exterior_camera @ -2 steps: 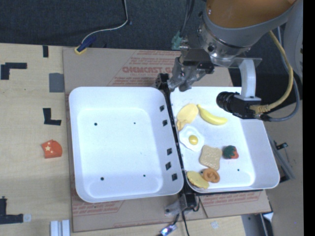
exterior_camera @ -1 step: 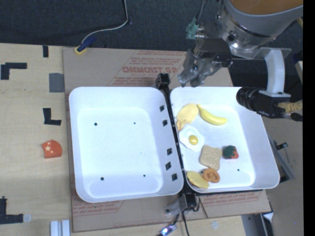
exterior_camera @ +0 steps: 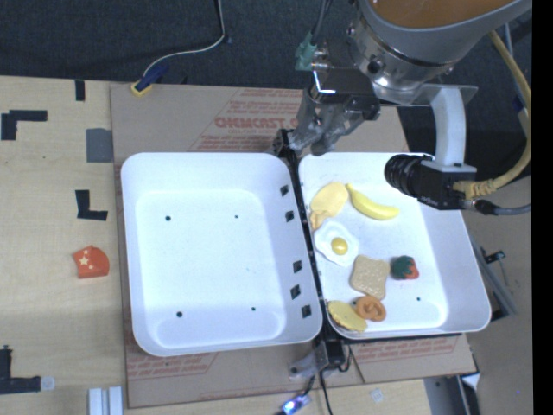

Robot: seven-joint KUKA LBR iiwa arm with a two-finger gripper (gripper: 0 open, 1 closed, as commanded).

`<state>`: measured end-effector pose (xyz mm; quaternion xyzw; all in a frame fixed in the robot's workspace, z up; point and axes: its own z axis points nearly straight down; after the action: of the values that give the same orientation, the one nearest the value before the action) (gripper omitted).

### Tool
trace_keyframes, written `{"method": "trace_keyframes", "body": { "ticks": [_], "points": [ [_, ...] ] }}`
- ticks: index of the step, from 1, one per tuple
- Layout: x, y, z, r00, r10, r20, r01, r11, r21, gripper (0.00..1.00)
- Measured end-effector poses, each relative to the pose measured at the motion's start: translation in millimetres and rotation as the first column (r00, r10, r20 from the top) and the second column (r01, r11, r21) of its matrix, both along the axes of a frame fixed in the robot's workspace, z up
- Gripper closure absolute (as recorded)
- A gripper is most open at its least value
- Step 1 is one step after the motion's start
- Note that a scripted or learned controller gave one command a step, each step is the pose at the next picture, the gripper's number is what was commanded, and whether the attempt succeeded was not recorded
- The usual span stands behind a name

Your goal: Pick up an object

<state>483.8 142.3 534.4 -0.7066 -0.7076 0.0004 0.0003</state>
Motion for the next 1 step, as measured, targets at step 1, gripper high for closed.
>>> {"method": "trace_keyframes", "body": {
  "ticks": [1],
  "points": [
    [0.0, 25.1, 0.0, 1.0, 0.0, 0.0, 0.0, 1.0, 0.0, 1.0]
  ]
}}
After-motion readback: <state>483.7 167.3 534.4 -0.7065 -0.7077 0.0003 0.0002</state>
